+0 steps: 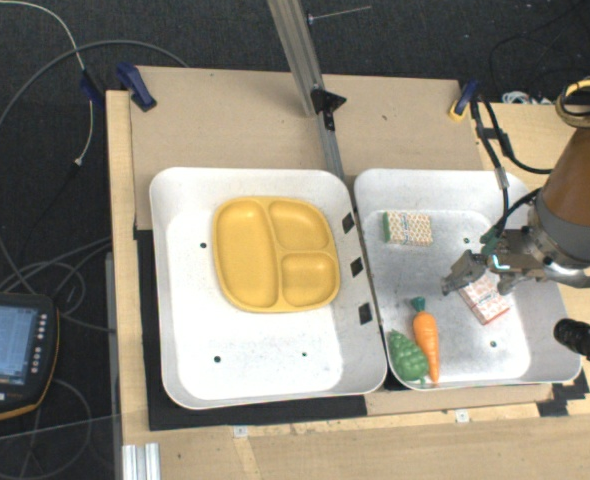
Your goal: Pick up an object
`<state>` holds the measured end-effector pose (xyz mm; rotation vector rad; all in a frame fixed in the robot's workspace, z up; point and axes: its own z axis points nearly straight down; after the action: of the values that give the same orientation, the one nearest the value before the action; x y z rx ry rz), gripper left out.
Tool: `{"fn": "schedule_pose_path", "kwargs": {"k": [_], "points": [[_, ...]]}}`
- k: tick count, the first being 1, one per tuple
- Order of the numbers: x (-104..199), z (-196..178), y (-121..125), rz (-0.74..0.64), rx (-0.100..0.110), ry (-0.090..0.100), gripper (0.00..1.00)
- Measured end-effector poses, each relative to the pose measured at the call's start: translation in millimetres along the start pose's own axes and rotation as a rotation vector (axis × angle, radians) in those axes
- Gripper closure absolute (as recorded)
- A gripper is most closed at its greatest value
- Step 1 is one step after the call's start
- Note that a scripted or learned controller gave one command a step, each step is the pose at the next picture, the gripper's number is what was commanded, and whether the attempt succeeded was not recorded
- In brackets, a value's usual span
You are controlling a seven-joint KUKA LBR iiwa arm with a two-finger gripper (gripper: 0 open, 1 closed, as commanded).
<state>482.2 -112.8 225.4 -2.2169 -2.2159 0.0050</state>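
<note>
Here the claw (483, 273) hangs over a red-and-white packet (487, 301), its grip state seemingly unreadable.

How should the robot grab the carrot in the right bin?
Probably from above, fingers closing across the carrot's thick orange middle. It lies flat, long and narrow, green top up-picture. The green toy lies close along one side, so a spot nearer the top looks easier.
</note>
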Motion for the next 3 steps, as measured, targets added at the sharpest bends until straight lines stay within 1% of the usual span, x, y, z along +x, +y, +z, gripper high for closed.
{"fn": "schedule_pose_path", "kwargs": {"k": [1, 2, 3], "points": [[0, -2, 1, -0.002, -0.005, -0.001, 0.00], [-6, 58, 4, 0.000, 0.001, 0.000, 0.00], [-1, 102, 4, -0.001, 0.000, 0.001, 0.00]]}}
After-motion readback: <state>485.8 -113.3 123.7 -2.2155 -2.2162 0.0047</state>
